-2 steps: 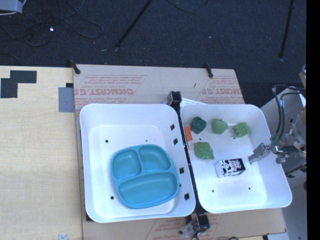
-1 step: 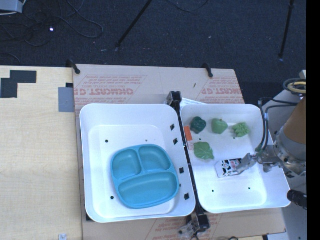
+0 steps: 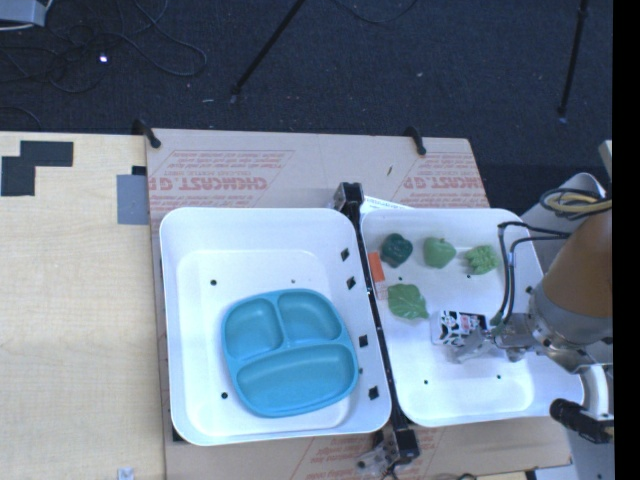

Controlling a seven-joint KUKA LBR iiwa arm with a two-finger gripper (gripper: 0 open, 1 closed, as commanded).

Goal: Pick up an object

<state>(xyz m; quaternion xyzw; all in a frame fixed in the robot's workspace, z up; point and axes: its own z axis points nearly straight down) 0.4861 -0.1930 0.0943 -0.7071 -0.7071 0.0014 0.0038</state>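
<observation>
Bearing white bins (image 3: 180,268), cardboard-topped bench (image 3: 250,168) — dark carpet (image 3: 400,48)

Two shallow white plastic bins: left bin (image 3: 190,268), right bin (image 3: 470,398), both plain white with small black dots on the floors. Sky-blue three-compartment plastic plate (image 3: 288,353), uniform colour. Four small green lumpy pieces: dark teal-green piece (image 3: 397,249), mid-green piece (image 3: 438,252), lighter yellow-green piece (image 3: 481,259), leaf-green flat piece (image 3: 407,301). Small black-and-white patched item (image 3: 458,325), cow-like pattern. Narrow orange strip (image 3: 375,268) by the black divider (image 3: 365,298). Brown cardboard sheet (image 3: 250,173), red printed lettering. Pale wood-grain bench (image 3: 70,318) with black and grey squares. Arm's orange band (image 3: 590,273) above grey wrist.
</observation>
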